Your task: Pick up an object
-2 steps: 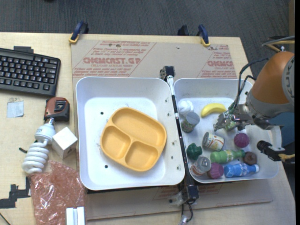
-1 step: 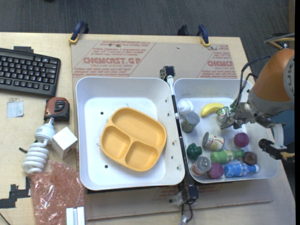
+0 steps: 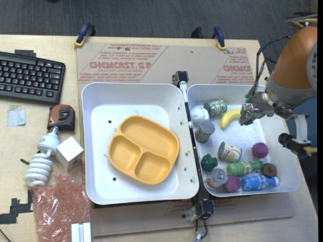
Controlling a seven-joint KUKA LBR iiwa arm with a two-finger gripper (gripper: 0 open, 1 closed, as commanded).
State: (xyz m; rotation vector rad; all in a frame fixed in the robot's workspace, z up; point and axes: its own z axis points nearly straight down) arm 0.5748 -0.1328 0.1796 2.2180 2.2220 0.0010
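A grey arm with an orange band reaches in from the right over the right bin (image 3: 290,185), its gripper (image 3: 248,114) hanging above the bin's far part, just right of a banana (image 3: 229,118). By the look of things the pick is not yet made: every object appears to lie in place, and nothing can be seen between the gripper's tips. How wide it stands cannot be told from this angle; the dark tip is too small and shadowed to read.

In the left bin (image 3: 96,180) lies a yellow divided tray (image 3: 144,149), alone at its middle. The right bin holds the small clutter from which a choice might be made: the banana at the far side, a green-labelled can (image 3: 216,107) and a white bottle (image 3: 200,115) to its left, a purple ball (image 3: 260,149) toward the right wall, a blue bottle (image 3: 258,182) along the near wall, and a green toy (image 3: 208,162) near the left wall.

The banana, nearest the gripper, seems the likely target; descent, closing and lifting all remain.
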